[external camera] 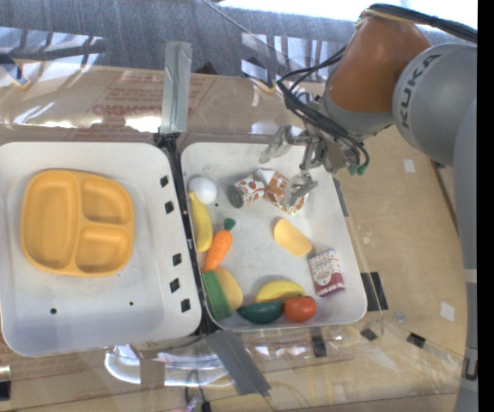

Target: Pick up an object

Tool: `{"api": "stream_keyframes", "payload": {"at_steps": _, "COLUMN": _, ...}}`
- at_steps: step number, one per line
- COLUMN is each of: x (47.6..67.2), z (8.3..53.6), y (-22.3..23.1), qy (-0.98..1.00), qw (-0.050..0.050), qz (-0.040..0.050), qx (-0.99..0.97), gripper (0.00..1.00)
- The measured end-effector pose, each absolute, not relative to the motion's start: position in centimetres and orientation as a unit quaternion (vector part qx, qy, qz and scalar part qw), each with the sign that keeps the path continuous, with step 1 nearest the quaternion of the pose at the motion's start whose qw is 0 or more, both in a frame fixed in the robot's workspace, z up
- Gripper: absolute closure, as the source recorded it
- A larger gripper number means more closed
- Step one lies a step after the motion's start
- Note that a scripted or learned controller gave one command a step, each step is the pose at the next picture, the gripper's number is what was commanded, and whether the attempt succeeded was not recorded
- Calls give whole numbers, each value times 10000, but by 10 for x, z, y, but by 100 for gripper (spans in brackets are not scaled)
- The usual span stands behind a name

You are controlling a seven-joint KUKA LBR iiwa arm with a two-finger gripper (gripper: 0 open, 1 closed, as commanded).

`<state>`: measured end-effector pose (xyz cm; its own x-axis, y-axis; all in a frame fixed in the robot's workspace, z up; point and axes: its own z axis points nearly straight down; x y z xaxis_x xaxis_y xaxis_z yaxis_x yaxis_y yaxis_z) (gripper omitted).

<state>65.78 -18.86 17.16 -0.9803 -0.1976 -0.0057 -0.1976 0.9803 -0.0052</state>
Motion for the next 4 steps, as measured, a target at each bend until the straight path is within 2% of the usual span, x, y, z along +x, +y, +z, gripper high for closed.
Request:
{"api": "stream_keyframes", "payload": {"at_steps": 1, "x": 646, "z": 92, "y": -122, "qy": 9902, "qw": 6, "qz": -1, "qx": -1397, "gripper": 0}}
{"api": "stream_keyframes", "payload": {"at_steps": 2, "x": 646, "z": 270, "y": -210, "qy": 9866, "qw": 76, "qz": -48, "qx": -1632, "gripper": 0}}
{"api": "stream_keyframes", "payload": {"at_steps": 3, "x": 574, "z": 112, "y": -208, "qy": 9753, "qw": -23, "qz": 23, "qx": -2208, "gripper": 0}}
{"api": "stream_keyframes", "payload": {"at_steps": 4, "x": 557, "z": 94, "y": -192, "qy": 9813, "qw": 20, "qz": -9, "qx": -1923, "gripper": 0}}
